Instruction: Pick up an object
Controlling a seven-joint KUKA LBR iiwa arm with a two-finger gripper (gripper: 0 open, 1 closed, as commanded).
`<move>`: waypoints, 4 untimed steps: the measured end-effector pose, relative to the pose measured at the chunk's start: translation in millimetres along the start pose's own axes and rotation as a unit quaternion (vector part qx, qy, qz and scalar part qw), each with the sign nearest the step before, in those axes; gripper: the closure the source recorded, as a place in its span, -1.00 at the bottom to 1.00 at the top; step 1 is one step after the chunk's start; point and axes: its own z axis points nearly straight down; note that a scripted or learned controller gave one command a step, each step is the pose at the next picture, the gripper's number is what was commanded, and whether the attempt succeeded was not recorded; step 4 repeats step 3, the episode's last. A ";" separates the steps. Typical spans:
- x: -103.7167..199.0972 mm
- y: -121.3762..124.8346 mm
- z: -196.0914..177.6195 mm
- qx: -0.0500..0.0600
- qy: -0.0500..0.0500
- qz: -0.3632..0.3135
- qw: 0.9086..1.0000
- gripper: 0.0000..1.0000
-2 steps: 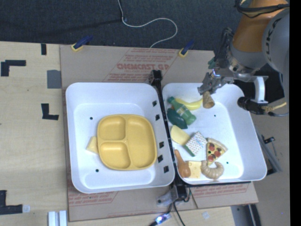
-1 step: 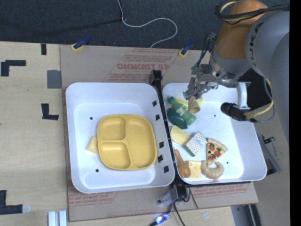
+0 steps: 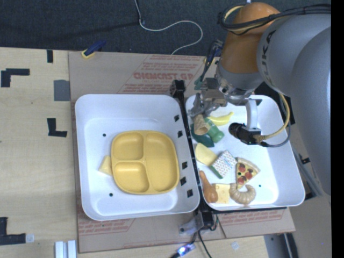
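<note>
Closest to me, along the near edge of the right bin, there's a row of toy food: a shrimp curled at the front, a yellow cheese block touching it on the left, then an orange hot dog lying along the divider; just behind the shrimp sits a pizza slice with red dots, and next to that a white speckled wedge with a green edge; a pale yellow lemon-ish piece is just beside it on the left.

Over in the left bin there's a yellow divided plate sitting pretty much in the middle, with a small pale yellow wedge poking out from under its left edge.

Further back in the right bin, a green piece sits with a tan lumpy thing right behind it, and a yellow banana off to the right; the gripper is down right over that tan thing, near the divider; honestly can't tell if it's open, closed or grabbing anything, too much metal clutter there.

Behind that the orange band and the big grey arm fill the far right; a white cable snakes over the dark floor at the back.
</note>
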 end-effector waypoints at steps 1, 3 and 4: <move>52.1 -13.9 -14.5 -0.001 0.000 0.000 1.000 1.00; 49.4 -0.8 -5.1 -0.001 -0.001 0.002 1.000 1.00; 49.4 -0.8 -5.1 -0.001 -0.001 0.002 1.000 1.00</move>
